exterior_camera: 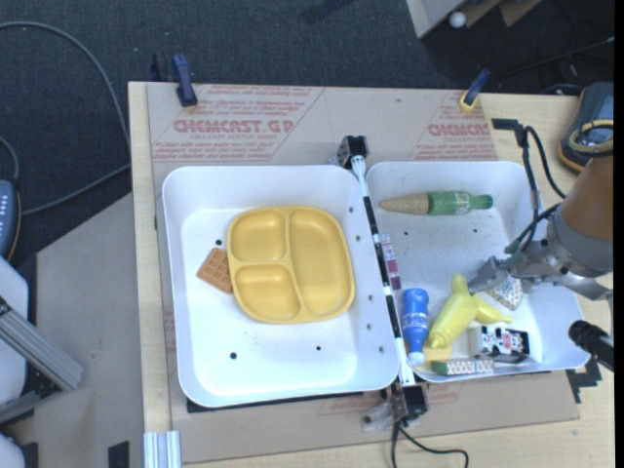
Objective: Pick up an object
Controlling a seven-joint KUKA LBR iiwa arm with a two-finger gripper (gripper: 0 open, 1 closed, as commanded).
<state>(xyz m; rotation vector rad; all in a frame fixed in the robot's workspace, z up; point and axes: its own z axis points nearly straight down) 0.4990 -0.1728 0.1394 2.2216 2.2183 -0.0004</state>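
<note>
Two white bins on a bench. Right bin (444,178) — the gripper (500,287) hangs low over the floor beside a yellow bottle (456,315); whether its fingers are spread or pinched cannot be told. A blue bottle (415,318) lies just left of the yellow one; a green bottle (436,203) rests near the far wall. Left bin (190,291) — a yellow divided plate (291,261).

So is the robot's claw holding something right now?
Gripper: low in the right bin by the yellow bottle; open or shut cannot be told.
</note>
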